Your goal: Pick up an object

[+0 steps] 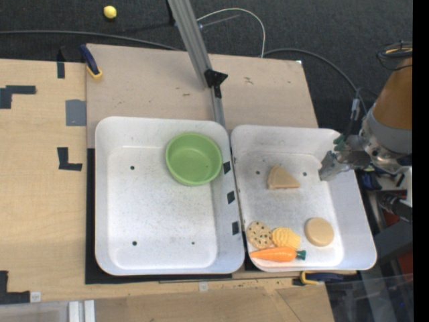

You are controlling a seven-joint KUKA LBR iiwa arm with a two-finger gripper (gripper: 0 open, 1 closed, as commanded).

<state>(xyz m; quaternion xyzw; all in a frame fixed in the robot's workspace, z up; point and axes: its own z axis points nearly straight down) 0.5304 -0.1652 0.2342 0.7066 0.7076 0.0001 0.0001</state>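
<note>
– Status on the pick? How far along r we?

– Not done, far as I can see. Going front to back: all the food pieces lie in the right bin (268, 146). Nearest me, along the front wall, is an orange carrot (275, 254) w/ a green end. Just behind it sit a choc-chip cookie (258, 234) and a yellow ridged piece (286, 237), touching or nearly so. A round tan disc (320, 231) sits off to their right.

– And the target?

– My guess is the tan wedge (283, 178). It's mid-bin, flat on the floor, on its own, well apart from the front cluster. It looks like a slice of bread or cheese: pale, rounded back, pointed tip.

– Gripper?

– The gripper (333, 165) hangs just beside the wedge on its right, near the bin's right wall, apart from it. Can't tell if it's open or closed, too dark and small. I see nothing held at its tip.

– Left bin (147, 227)?

– One green bowl (194, 158) toward the back, upright.

– So what's left?

– By my read the whole job: line up, close on smth, lift.
</note>
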